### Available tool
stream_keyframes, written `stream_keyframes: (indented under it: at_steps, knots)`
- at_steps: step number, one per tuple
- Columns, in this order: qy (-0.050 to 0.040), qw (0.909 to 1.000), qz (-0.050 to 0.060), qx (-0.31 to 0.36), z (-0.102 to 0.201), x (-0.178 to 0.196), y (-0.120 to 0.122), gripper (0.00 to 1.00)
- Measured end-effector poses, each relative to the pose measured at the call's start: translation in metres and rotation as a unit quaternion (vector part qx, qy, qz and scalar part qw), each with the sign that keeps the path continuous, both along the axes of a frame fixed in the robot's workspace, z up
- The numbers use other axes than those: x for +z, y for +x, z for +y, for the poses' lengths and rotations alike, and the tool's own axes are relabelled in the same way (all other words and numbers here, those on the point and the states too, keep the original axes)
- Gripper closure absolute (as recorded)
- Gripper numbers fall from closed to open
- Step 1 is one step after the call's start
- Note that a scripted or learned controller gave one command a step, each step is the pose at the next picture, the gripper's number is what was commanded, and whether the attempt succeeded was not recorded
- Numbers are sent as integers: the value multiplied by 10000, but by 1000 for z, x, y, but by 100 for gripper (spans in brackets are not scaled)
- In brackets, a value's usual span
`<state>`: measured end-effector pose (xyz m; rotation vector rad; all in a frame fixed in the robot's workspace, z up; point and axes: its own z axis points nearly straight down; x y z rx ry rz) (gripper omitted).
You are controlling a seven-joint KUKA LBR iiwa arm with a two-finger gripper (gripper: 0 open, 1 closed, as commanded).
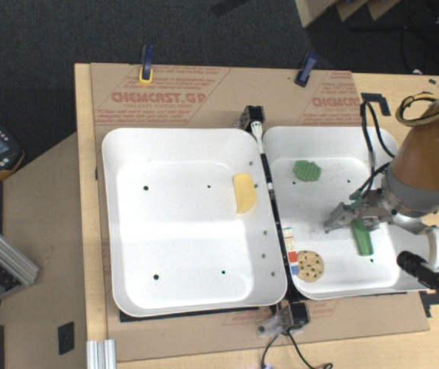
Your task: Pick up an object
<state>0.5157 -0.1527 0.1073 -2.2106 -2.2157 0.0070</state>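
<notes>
My gripper [355, 217] hangs low over the right bin [334, 141], in its right half, on the grey arm with the orange band [428, 151]. A green stick [364, 241] lies on the bin floor just below the gripper, its upper end tucked under it; whether they touch is unclear. A green round textured piece [306, 171] rests further back in that bin. A tan speckled disc [309, 265] sits near its front left corner, beside a small red and blue item [293, 257]. In the left bin [127, 152], a yellow piece [244, 193] lies by the right wall.
The two bins meet along a black divider rail [269, 198]. Black cables [369, 129] run down behind the arm at the right bin's back. A black part of the arm [413, 265] juts over the right bin's front right corner.
</notes>
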Motion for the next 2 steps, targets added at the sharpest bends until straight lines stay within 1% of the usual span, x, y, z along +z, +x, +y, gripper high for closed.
stream_keyframes:
  at_steps: [1, 2]
  knots:
    - [-7, 10000, -33, 13, 56, -25, 9, 0]
    - [-47, 9999, -132, 1, 38, 74, 69, 0]
